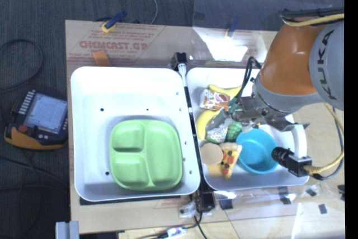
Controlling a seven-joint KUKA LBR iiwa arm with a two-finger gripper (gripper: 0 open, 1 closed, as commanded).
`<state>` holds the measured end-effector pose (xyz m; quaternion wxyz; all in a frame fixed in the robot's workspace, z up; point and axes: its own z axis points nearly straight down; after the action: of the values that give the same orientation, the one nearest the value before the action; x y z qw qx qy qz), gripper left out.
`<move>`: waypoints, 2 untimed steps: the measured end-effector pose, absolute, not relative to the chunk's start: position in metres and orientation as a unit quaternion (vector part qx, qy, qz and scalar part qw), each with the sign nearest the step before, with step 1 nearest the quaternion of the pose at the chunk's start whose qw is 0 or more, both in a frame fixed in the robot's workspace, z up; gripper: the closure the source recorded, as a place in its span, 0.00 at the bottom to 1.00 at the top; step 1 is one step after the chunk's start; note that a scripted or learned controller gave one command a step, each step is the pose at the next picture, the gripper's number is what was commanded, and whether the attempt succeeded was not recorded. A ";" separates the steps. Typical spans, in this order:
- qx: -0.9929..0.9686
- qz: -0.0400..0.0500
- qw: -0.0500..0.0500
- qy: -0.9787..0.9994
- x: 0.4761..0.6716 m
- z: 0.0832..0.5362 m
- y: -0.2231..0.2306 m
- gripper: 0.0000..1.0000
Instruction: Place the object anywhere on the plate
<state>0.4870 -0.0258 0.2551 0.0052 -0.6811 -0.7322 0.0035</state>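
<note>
A green divided plate (146, 155) lies in the left white bin (84, 92) with nothing on it. The right bin (246, 179) holds a jumble of items: a yellow banana (222, 88), a small printed packet (214, 101), a blue bowl (256, 149), a toy pizza slice (228, 158), a tan round piece (211, 153) and a green-and-white item (219, 134). My gripper (238, 113) is down over the middle of that bin, just above the blue bowl and beside the packet. The arm's body hides the bin's right half.
The bins share a dark divider (190, 120). A control pendant (36, 120) with cables lies on the floor to the left. The brown bench board (123, 45) runs behind the bins, with a blue clip (113, 20) at its back edge.
</note>
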 end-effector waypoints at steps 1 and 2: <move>-0.680 0.004 0.006 -0.733 0.488 0.263 -0.025 1.00; -0.751 0.002 0.002 -0.660 0.484 0.222 0.023 1.00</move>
<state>0.4836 0.0227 0.2219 0.0018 -0.7510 -0.6603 0.0018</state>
